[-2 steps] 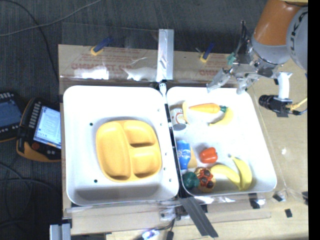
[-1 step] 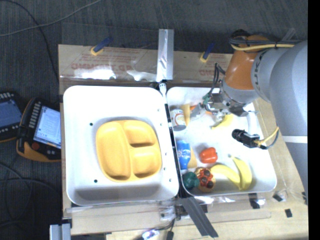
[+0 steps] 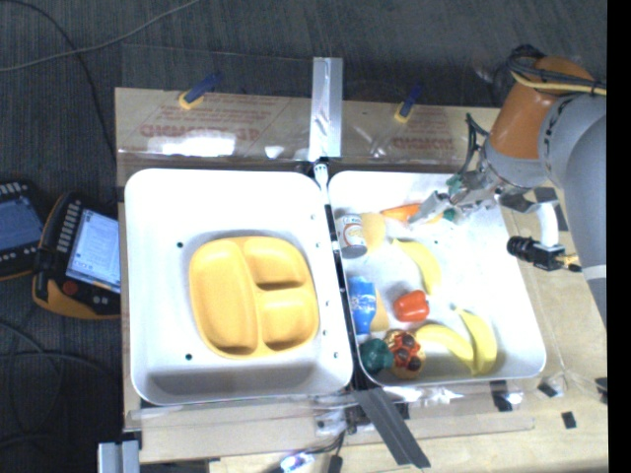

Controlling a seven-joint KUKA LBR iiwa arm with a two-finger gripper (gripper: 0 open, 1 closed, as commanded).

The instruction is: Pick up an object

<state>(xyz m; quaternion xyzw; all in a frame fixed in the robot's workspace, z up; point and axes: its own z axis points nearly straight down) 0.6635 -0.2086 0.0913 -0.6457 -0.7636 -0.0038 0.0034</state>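
At the far left of the frame, off the worktop (image 3: 133, 131), a handheld control pendant (image 3: 79, 256) with a lit screen lies on the dark floor. The left white bin (image 3: 148, 294) fills the middle left of the frame and holds a yellow divided tray (image 3: 254, 294), lying flat with its three compartments facing up. Above it, at the back of the worktop, a sheet of clear plastic (image 3: 212, 126) is held by a blue and yellow clamp (image 3: 200, 90).

The right white bin (image 3: 523, 304) touches the left one along a shared edge at the centre of the frame. Along its left wall lie a small can (image 3: 352, 235) and below it a blue packet (image 3: 362, 302). At its lower left corner sits a dark green object (image 3: 375, 355) just beside a red and yellow toy (image 3: 403, 351). A red pepper-like item (image 3: 412, 306) lies in the middle of the bin, a pale yellow banana (image 3: 424, 262) just above it, and two more bananas (image 3: 463, 341) lie at the lower right. An orange carrot (image 3: 399, 211) lies near the upper rim.

The end effector (image 3: 441, 208) is low over the upper part of the right bin, its tip just right of the carrot. Whether it is apart or together cannot be told. The grey arm (image 3: 582, 166) with its orange band (image 3: 527, 116) enters from the upper right.
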